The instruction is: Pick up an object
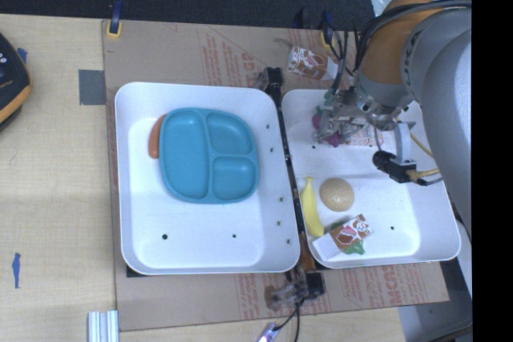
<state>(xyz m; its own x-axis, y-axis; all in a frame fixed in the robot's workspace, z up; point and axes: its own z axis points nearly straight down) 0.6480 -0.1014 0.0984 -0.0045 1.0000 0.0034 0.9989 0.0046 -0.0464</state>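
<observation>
Gripper (335,126) low in the right bin (437,240), near its far-left corner, as I work at picking up an object; whether it is open or shut I cannot tell, because the wrist and cabling crowd the view there. A small purplish-pink object (330,137) lies right at the tip, touching it or just beside it, and I judge that to be my target. It looks soft and irregular, a crumpled or knobbly little thing with no clean flat faces, and partly hidden by my own hardware.

Doing this step well means, in my judgement, centring over the piece before closing, since it sits close to the bin's far wall and left rim, where a finger could snag the plastic. A straight, slow lift would then show whether it really comes away with me.

Other candidates wait toward the near edge of the same bin: a yellow banana (310,208) along the left wall, a round tan ball (337,194) just beside it, and a red-and-white packet (350,235) near the near-left corner. The left bin (200,240) carries a blue divided plate (210,154) with an orange item (154,138) tucked at its left edge.
</observation>
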